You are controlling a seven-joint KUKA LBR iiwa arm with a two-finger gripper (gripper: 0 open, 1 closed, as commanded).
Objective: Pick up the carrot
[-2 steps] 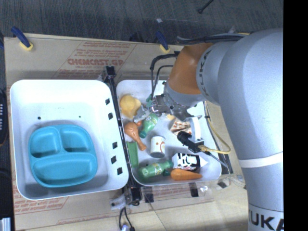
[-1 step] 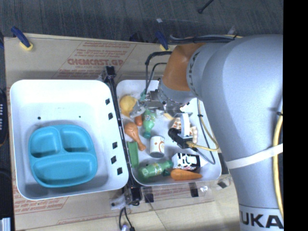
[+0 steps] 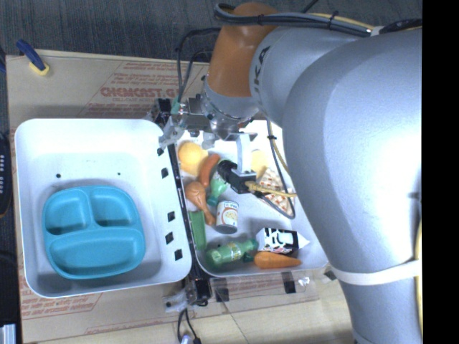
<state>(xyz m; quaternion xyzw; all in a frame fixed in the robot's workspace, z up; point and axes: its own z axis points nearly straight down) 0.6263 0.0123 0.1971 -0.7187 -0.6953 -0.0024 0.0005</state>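
Camera view: looking down at a slant on two shallow white bins side by side on a brown cardboard-covered bench.
Left white bin [image 3: 29, 192]: holds a light blue plastic divided plate [image 3: 93, 231] with three compartments, lying flat toward the near end.
Right white bin [image 3: 305, 241]: crowded with toy food and largely covered by the grey robot arm [image 3: 344, 142] with its orange band, reaching in from the right.
Two-finger gripper [image 3: 228, 143]: lowered over the far end of the right bin, just above a pale yellow rounded item [image 3: 189, 155]; finger state cannot be told, nothing visibly gripped.
Orange toy carrot [image 3: 276, 261]: lying flat along the near edge of the right bin, well apart from the gripper, just beside a green bottle [image 3: 231, 252] and in front of a black and white packet [image 3: 278, 239].
Other contents: an orange-red sausage-shaped piece [image 3: 208, 169] beside the yellow item, a tan drumstick-shaped toy [image 3: 199, 198], a small can with a light label [image 3: 228, 216], a pizza slice toy [image 3: 276, 192] partly under the arm.
Far left corner of bench: a blue and yellow clip-like object [image 3: 33, 57] resting on the cardboard.
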